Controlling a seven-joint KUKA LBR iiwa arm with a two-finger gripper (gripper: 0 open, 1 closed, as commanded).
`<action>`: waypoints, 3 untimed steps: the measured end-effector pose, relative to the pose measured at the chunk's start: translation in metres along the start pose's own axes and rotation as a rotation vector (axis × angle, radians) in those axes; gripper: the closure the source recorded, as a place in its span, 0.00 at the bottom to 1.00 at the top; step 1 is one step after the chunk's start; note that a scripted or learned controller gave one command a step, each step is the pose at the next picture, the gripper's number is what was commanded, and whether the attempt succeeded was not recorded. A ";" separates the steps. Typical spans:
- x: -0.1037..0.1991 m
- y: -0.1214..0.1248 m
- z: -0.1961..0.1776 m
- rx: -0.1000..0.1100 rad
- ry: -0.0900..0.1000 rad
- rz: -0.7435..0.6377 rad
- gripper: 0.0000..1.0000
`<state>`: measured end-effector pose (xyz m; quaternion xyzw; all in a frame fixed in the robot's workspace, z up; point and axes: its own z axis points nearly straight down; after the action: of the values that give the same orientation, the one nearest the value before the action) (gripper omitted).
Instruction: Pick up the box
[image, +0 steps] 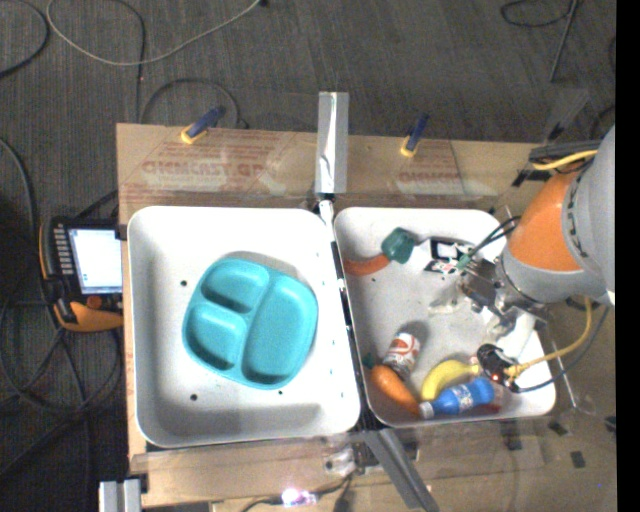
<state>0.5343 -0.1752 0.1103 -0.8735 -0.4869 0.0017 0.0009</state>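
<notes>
The hand (478, 284) is seen low over the right bin (520, 408), near its far right side, at the end of the grey arm (610, 225) with the orange band (548, 232). It cannot be told from this view whether the hand is apart or together, and nothing is seen held in it. Just beside the hand, toward the back of the bin, the small black and white box (445, 252) is found lying flat. A teal cup (398, 244) and an orange carrot (365, 265) are seen next to the box, near the back left corner. Along the front of the same bin, a small can (402, 352), an orange toy (393, 387), a yellow banana (446, 375) and a blue bottle (462, 397) are gathered close together. In the left bin (150, 400), a teal tray (251, 319) with several parts is placed in the middle. Both bins are set side by side on the brown tabletop (230, 165).
</notes>
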 end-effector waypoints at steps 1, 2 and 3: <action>0.023 0.087 0.019 0.026 0.002 0.088 0.00; 0.036 0.085 0.018 0.027 -0.026 0.145 0.00; 0.033 0.111 0.018 0.096 -0.022 0.146 0.00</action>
<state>0.6455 -0.2057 0.0917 -0.9055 -0.4212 0.0347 0.0374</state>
